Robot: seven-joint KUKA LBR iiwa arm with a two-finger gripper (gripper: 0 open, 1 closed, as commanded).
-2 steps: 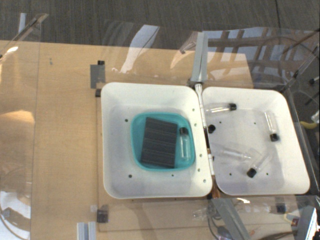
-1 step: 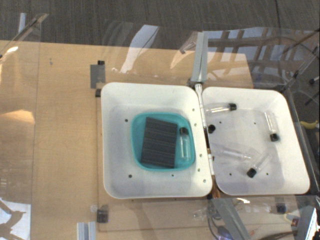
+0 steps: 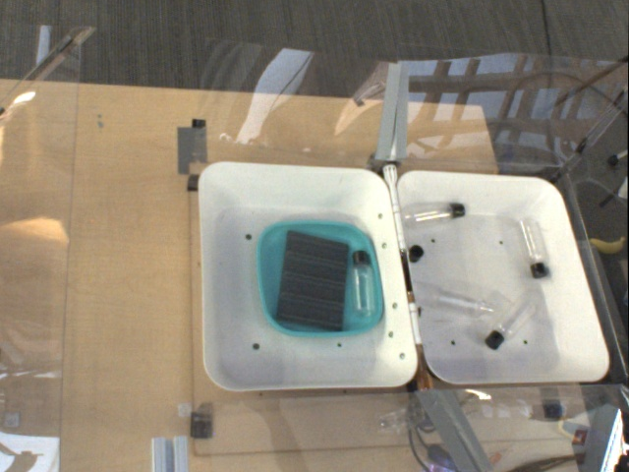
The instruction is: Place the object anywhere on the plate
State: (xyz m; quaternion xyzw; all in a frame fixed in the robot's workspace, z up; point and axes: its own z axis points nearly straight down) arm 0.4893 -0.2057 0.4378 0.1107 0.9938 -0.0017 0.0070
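Here a vial (image 3: 363,285) lies along the teal plate's (image 3: 268,264) right rim.

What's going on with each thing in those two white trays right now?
Teal plate: flat in the left bin.
Dark ridged block: lying flat on the plate.
Clear vial: lying on the plate, beside the block, black cap at the far end.
Four clear vials: lying scattered in the right bin, none upright.
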